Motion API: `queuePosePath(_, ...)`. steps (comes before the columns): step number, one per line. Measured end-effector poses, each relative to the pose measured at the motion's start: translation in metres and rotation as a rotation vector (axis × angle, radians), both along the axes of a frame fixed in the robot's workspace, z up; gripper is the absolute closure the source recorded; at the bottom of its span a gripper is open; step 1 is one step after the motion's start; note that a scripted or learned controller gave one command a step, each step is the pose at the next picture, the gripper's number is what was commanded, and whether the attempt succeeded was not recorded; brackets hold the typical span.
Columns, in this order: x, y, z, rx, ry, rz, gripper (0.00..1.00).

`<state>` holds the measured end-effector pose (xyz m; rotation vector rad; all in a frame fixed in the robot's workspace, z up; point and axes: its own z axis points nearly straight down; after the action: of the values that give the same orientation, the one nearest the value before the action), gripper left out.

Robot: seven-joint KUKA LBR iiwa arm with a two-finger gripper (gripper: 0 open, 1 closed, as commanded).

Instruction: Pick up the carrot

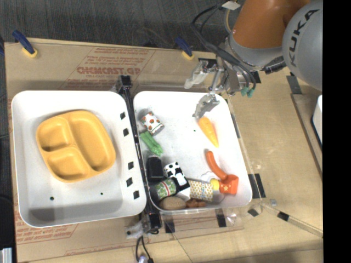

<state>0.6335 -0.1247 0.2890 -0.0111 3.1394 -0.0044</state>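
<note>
Now: gripper (205,106) hangs at the upper edge of the right bin (181,100), whether spread or pressed together I cannot tell | carrot (208,131) lies just below it in the frame, upper right of that bin, apart from the fingertips, not held.

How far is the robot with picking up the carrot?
Done: the gripper has reached the right bin and sits just above the carrot's upper end. In hand: nothing yet; the carrot lies on the bin floor, not between the fingers. Left: closing on the carrot and lifting it out.
</note>
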Motion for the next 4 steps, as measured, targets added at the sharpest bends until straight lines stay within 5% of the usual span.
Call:
queuePosePath(2,-0.032,-0.068,-0.200,0.003,0.006,0.128,0.00)
queuePosePath(3,-0.028,-0.066,-0.185,0.002,-0.004,0.136,1.00)
queuePosePath(4,-0.025,-0.064,-0.174,0.000,-0.009,0.143,1.00)
